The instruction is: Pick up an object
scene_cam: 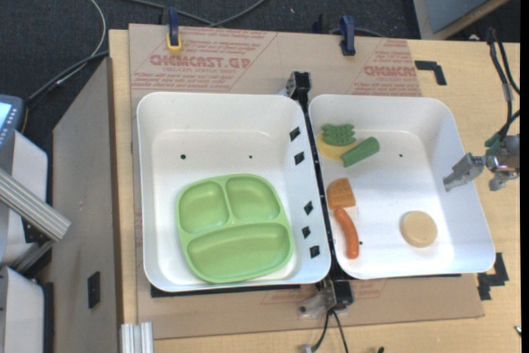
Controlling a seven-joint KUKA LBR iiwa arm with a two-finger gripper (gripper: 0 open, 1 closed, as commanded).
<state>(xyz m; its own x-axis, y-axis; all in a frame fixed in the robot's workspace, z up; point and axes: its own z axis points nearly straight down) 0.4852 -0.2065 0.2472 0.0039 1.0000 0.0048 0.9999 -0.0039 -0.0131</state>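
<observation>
Gripper [463, 172] at right bin's [446, 260] outer rim; can't tell its state, too small. Round tan piece [419, 228] lies nearest, clear of the others. I'd centre above it, descend straight, avoiding the wall.

light: bright, even, you get it from overhead | glare: white bins [438, 116] near blown out, wall detail washed | shadows: soft, short, under green tray [235, 227] and bin rims | focus: mildly soft all over, small food items lack fine detail | distortion: slight at edges
</observation>
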